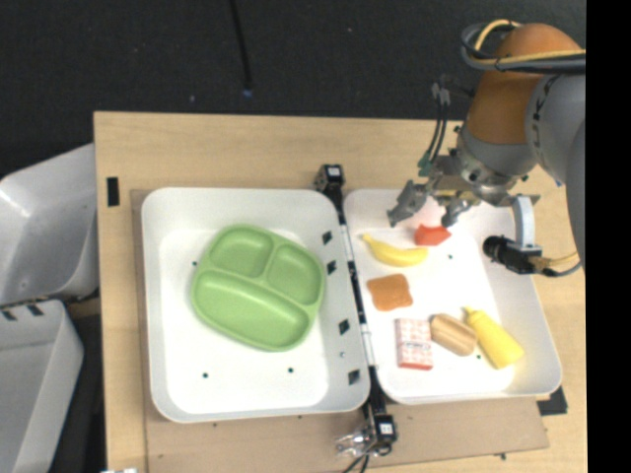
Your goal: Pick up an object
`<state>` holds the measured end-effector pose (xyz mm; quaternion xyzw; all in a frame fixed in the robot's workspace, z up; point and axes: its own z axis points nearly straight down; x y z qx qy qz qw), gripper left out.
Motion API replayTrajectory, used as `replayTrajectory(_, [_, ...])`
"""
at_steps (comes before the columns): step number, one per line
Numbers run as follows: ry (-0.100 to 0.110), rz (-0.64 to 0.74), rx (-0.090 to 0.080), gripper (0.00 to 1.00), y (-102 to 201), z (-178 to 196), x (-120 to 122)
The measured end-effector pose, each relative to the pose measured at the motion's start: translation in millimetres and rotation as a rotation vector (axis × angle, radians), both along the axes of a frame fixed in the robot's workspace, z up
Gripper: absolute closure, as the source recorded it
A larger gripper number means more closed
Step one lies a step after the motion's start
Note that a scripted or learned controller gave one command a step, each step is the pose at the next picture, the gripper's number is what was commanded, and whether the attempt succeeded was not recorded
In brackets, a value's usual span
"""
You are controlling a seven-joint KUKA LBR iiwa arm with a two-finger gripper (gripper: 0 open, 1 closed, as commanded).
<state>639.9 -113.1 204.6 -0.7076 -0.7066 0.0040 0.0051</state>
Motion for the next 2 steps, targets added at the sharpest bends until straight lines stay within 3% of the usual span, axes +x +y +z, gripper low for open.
replayTrajectory(1, [-0.014,0.002,-0.001,0.0,0,8,3])
replayTrajectory(2, [-0.01,0.0,-0.004,0.0,-10,-38,0])
